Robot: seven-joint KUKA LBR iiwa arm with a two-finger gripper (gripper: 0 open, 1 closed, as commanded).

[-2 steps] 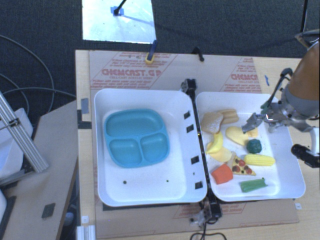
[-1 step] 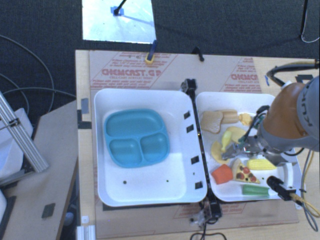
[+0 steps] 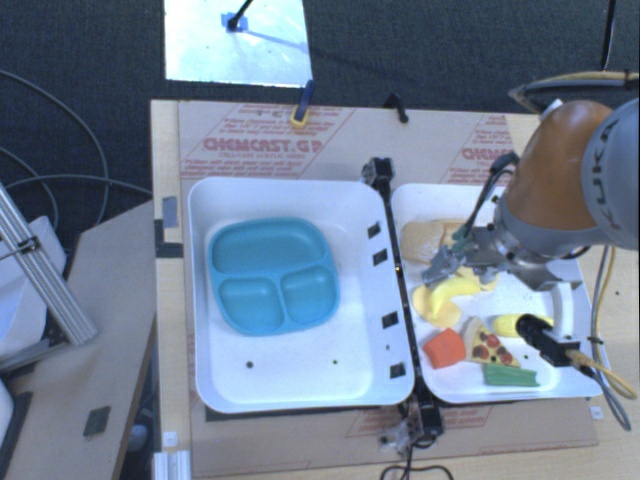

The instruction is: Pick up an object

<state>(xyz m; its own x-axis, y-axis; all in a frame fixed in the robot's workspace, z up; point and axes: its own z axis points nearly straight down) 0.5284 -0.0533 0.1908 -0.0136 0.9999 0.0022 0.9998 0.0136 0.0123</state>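
Grey arm reaching from right, orange-banded wrist, claw point(image 3: 447, 261) lowered

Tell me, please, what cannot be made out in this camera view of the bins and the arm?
- Gripper: blurred, whether open or shut cannot be told.
- Right bin: its far right part is hidden by the arm.
- Beige item: partly covered by the gripper, kind unclear.
- Pizza slice toy: details too small.
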